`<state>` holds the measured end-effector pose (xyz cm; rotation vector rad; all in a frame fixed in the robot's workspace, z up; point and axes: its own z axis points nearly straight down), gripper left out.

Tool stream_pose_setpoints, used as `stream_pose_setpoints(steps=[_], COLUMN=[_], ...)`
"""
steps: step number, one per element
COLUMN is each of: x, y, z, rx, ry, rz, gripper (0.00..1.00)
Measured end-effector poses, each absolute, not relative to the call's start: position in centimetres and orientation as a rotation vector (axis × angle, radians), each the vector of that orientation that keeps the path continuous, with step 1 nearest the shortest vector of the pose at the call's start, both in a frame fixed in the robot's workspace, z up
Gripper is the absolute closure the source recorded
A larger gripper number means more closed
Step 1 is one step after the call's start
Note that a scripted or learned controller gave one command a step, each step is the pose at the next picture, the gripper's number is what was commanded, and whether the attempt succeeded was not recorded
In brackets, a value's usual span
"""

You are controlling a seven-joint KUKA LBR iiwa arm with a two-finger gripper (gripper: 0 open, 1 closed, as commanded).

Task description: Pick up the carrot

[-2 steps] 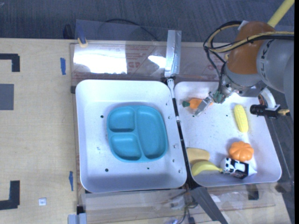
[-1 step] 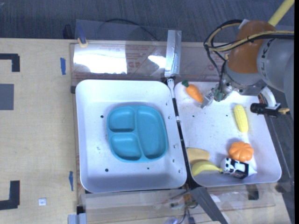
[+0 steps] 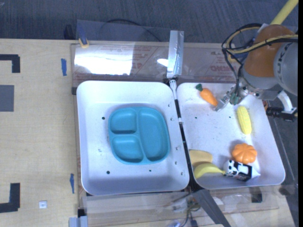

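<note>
A small orange carrot (image 3: 208, 96) with a green top lies tilted near the back left of the right bin (image 3: 270, 141). My gripper (image 3: 226, 100) hangs just to the carrot's right, fingertips close to its lower end. Nothing shows between the fingers, and the carrot rests on the bin floor. The arm's orange band (image 3: 265, 56) rises behind it at the upper right.
In the right bin lie a yellow corn cob (image 3: 244, 119), an orange pumpkin (image 3: 244, 153), a black-and-white cow toy (image 3: 240, 170) and a yellow banana (image 3: 203, 163). The left bin (image 3: 94, 103) holds a blue divided plate (image 3: 138, 135). A metal divider (image 3: 175, 56) stands behind the bins.
</note>
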<state>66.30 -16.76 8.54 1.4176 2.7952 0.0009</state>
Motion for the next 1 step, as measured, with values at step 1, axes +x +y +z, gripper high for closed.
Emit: stream_pose_setpoints(steps=[1], x=[59.11], y=[-13.09], z=[9.50], rx=[2.086], ry=[2.357], rz=[-0.004], gripper=[1.00])
